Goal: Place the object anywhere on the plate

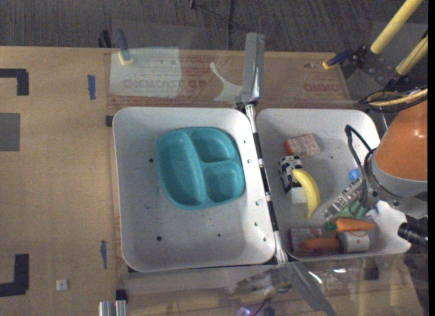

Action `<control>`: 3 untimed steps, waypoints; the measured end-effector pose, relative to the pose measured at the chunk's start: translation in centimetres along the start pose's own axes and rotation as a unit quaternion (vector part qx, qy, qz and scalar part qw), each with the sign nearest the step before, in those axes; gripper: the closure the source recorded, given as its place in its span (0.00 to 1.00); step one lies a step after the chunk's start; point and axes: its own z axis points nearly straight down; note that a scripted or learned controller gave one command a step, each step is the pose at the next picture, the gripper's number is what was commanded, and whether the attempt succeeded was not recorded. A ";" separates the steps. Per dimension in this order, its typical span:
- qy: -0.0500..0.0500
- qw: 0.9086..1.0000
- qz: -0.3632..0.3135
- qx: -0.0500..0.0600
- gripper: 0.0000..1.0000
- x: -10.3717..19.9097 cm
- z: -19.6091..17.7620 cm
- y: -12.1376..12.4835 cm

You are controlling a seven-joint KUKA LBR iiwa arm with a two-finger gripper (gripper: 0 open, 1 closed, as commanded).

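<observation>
The arm (404,155) is a fat rounded shell, bright orange on top w/ a pale grey ring below it. A thin black cable (359,146) loops off its left side. Lower down there's a metallic silver-grey part w/ dark marks, and a dark fitting at the bottom right.

Cut off by the right edge: arm (406,155). Hidden beneath it: bin corner (380,128); gripper fingers unreadable.
</observation>
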 end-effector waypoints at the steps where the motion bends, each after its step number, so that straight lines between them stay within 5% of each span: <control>1: -0.001 0.998 0.063 0.000 1.00 5.6 -5.7 3.9; 2: 0.000 0.998 0.070 0.000 1.00 7.8 -6.0 5.6; 3: -0.002 0.998 0.059 0.000 1.00 -5.3 -13.4 2.7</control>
